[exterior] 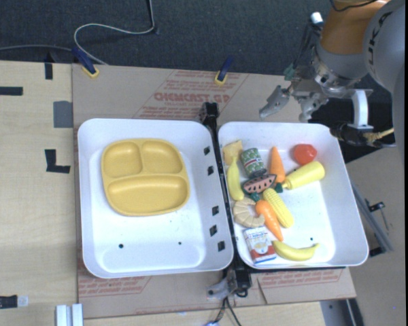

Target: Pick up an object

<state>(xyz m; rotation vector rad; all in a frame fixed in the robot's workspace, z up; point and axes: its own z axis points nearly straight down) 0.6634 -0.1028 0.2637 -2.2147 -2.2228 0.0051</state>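
The right bin (340,212) holds several toy foods. Among them are a red tomato (303,153), a yellow bottle (303,175), an orange carrot (277,160), a green can (251,160), a corn cob (277,207) and a banana (296,251). My gripper (290,105) hangs above the far rim of this bin, over the cardboard behind it. It is open, its fingers (273,103) spread apart with nothing between them. The tomato and carrot lie closest to it, a little nearer the camera.
The left bin (95,243) carries a yellow divided plate (146,175). A black hinge strip (215,182) joins the two bins. Blue-and-yellow clamps (224,72) hold the cardboard sheet at the back. A cable (115,29) loops across the dark backdrop.
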